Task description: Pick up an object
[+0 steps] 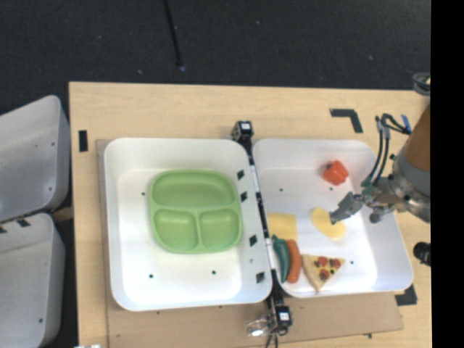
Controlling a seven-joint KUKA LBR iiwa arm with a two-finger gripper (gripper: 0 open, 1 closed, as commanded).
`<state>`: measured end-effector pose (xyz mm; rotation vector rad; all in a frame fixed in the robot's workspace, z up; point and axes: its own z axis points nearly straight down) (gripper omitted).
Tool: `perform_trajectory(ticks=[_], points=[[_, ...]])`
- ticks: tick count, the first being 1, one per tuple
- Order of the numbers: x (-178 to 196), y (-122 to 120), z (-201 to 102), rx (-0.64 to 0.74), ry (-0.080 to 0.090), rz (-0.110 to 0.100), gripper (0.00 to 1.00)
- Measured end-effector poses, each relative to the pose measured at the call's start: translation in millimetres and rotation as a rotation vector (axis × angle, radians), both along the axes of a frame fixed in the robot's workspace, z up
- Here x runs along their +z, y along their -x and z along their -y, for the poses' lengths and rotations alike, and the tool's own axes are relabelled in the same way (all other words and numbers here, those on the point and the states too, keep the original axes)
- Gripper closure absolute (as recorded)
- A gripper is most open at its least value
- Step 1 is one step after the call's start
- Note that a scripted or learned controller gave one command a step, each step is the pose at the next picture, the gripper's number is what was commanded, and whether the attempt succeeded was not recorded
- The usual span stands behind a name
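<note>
Wooden bench [181,111] carries 2 white bins: left bin [127,281] holds a green divided plate [194,210]; right bin [362,154] holds toy foods, including a pizza slice [321,268] at its front edge. Gripper [346,210] state unclear.

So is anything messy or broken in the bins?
Nothing looks broken or spilled. The green divided plate sits flat in the left bin. In the right bin, the carrot, pizza slice, cheese block, yellow piece and red piece lie scattered.
</note>
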<state>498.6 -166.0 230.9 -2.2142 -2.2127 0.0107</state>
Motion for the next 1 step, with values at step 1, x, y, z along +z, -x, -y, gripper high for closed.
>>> perform_trajectory(ticks=[1], points=[[5.4,-2.4,-0.4,0.004,0.003,0.011,0.00]])
